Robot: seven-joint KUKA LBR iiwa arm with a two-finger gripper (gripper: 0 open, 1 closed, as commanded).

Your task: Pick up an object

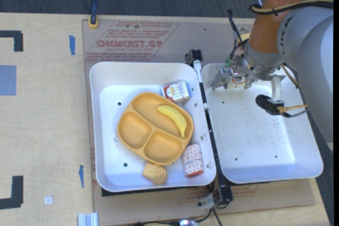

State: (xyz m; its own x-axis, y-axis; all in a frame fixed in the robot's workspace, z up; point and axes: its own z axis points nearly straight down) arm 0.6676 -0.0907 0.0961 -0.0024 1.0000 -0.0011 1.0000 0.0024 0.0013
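Two white bins sit side by side on the wooden table (47, 129). Inside the left bin (103, 114), a banana (175, 118) lies on an orange plate (145, 132), with a small carton (177, 91), a snack packet (193, 160) and a corn piece (154, 172) around it. Over the right bin (254, 151) hangs the arm (286, 29); whether its jaws are spread, I cannot tell.

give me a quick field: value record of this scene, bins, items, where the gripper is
left bin: holds all the items
divided plate: orange, in the middle of the left bin
banana: lies in the plate's upper right compartment
milk carton: beside the plate's top edge
red and white carton: lying near the bin's lower right corner
corn cob: at the bin's front wall
right bin: white, speckled floor
gripper: over the right bin's upper left part
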